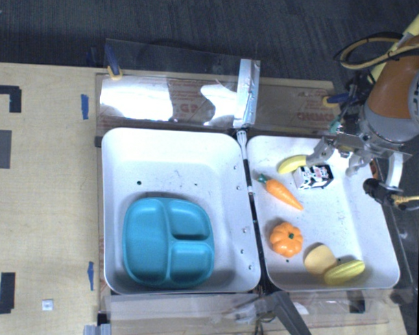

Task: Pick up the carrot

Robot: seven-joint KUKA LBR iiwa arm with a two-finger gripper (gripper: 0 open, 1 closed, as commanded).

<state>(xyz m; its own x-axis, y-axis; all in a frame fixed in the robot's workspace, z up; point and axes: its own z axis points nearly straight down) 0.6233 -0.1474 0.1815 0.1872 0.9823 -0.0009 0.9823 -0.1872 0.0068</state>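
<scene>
The orange carrot [283,192] with a green top lies slantwise in the right bin [362,224], near its left wall, tip pointing down-right. My gripper [339,159] hangs over the bin's upper right part, right of the carrot and well apart from it. Its fingers are spread open and hold nothing. One fingertip sits just above a small black-and-white carton [315,175].
A banana [292,163] lies just above the carrot. Lower in the right bin are an orange pumpkin [286,239], a tan potato [319,258] and a yellow fruit [344,270]. The left bin [127,154] holds a blue divided plate [168,241].
</scene>
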